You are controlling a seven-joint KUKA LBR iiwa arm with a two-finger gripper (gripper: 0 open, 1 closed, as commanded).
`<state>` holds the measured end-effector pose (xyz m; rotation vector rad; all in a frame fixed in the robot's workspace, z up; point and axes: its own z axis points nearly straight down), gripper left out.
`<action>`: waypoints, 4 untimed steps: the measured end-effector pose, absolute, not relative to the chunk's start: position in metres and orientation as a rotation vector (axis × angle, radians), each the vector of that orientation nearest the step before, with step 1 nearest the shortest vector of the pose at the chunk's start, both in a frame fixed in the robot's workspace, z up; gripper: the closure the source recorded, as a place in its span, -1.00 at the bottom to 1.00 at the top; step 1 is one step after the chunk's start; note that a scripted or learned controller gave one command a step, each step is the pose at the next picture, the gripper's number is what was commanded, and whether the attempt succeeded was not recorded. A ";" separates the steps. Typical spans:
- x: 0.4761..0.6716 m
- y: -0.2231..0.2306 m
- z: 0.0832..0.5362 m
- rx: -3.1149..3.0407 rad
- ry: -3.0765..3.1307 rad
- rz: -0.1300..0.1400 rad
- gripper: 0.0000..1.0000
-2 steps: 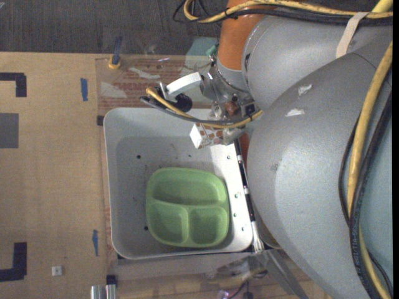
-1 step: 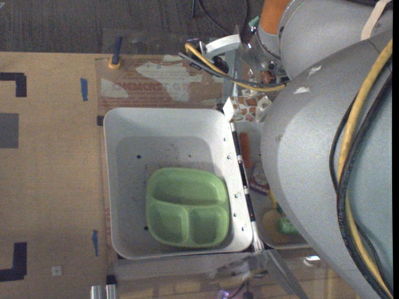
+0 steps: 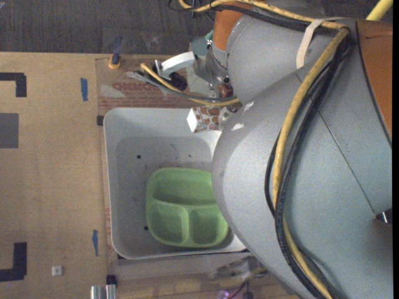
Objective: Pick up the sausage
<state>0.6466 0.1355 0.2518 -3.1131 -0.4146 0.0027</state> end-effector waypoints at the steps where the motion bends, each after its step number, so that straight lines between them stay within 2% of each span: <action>1: 0.648 0.131 0.261 -3.115 -0.403 0.001 1.00; 2: 0.649 0.129 0.271 -3.115 -0.396 0.001 1.00; 3: 0.652 0.082 0.236 -3.110 -0.434 0.010 1.00; 4: 0.652 0.087 0.245 -3.108 -0.448 0.014 1.00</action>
